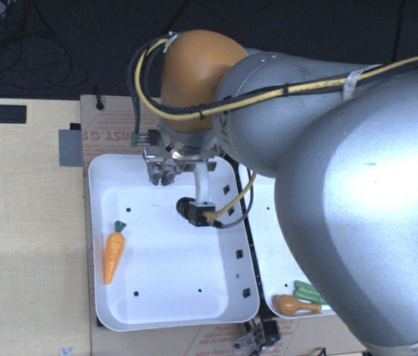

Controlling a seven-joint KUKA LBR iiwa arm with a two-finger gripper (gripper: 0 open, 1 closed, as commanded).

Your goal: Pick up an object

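Smooth white bin (113, 180), tapered orange carrot (113, 252), metal hand (181, 170), grip unclear.

Taking the left bin (161, 310) as the landmark: it is plain white, with a few small dark dots on its floor. Inside it, near its left wall, lies a carrot (113, 254), orange with a small green top. Above its far edge hangs the arm (327, 147), silvery grey with an orange band (198, 69) and a yellow cable (298, 87). To its right, the second white bin (268, 273) has a tan pear shape (295, 305) and something green (307, 292).
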